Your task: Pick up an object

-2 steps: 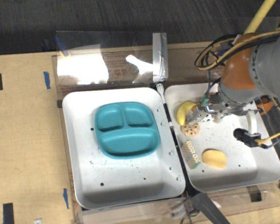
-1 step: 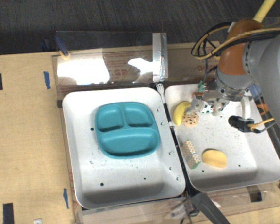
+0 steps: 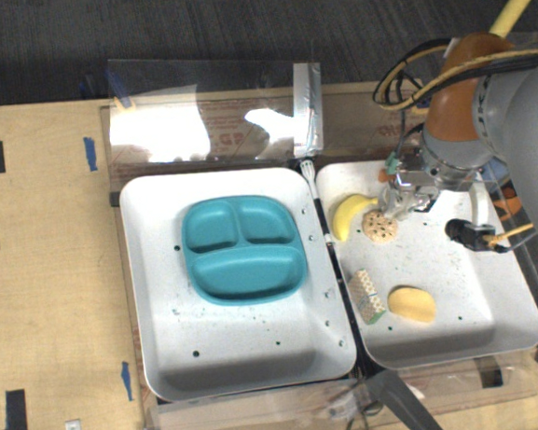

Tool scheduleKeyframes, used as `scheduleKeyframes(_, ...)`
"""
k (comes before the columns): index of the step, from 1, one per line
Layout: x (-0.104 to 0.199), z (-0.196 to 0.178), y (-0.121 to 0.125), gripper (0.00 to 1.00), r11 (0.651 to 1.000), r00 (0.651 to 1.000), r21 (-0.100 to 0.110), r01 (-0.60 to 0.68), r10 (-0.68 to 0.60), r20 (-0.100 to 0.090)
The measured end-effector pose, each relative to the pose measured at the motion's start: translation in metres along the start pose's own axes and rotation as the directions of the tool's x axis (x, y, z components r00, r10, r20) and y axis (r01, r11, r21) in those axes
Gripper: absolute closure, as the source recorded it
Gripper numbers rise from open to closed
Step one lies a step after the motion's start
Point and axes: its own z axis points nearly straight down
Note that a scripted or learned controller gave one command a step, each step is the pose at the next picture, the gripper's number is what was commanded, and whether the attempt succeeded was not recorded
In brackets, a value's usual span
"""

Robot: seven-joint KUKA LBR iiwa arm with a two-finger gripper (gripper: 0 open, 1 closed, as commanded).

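My gripper (image 3: pixel 397 200) hangs over the back of the right bin (image 3: pixel 466 328), reaching in from the right. Just below and left of it lies a round speckled cookie (image 3: pixel 378 227), close to the gripper's tip; I cannot tell if they touch. A yellow banana-shaped piece (image 3: pixel 348 215) lies next to the cookie by the bin's left wall. Toward the front are an oval yellow object (image 3: pixel 412 303) and a speckled bar (image 3: pixel 367 295) lying lengthwise.
The left bin (image 3: pixel 168 349) holds a teal divided plate (image 3: pixel 244 249) in its middle. A clear plastic sheet (image 3: pixel 205 121) with a taped edge stands behind the bins. Wooden bench surface extends to the left.
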Motion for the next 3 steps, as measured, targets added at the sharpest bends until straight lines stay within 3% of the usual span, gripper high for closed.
scheduleKeyframes(1, 0.001, 0.001, 0.000, 0.00, 1.000, 1.000, 0.001, 0.001, -0.001, -0.001)
scheduleKeyframes(2, 0.000, 0.008, 0.010, 0.00, 0.982, 0.982, -0.003, -0.187, 0.187, -0.013)
scheduleKeyframes(3, -0.006, 0.001, 0.007, 1.00, 0.981, 0.981, 0.008, -0.196, 0.196, -0.005)
